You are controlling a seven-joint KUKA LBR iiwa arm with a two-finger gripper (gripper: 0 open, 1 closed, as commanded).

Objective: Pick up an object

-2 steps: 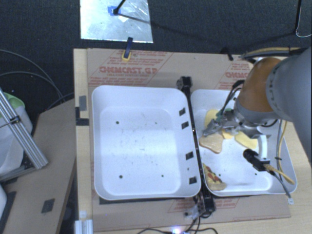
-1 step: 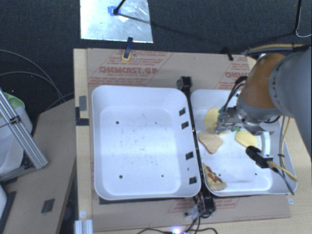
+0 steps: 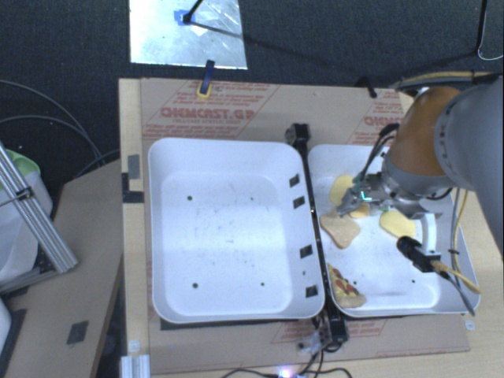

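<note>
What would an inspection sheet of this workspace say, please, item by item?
Surface: brown board with red print, bearing the left bin and the right bin side by side.
Job's things: all in the right bin: yellow piece, second yellow piece, tan slice, and a mixed-colour item in its near-left corner.
Clutter: small blue and yellow clip at the board's far edge.
Grippers: gripper low over the right bin, between the yellow piece and the tan slice; a grasp cannot be told.
Cables: black cable over the dark floor; wires at the bench's near edge.
Surroundings: silver sheet on the floor; metal frame at left.
</note>
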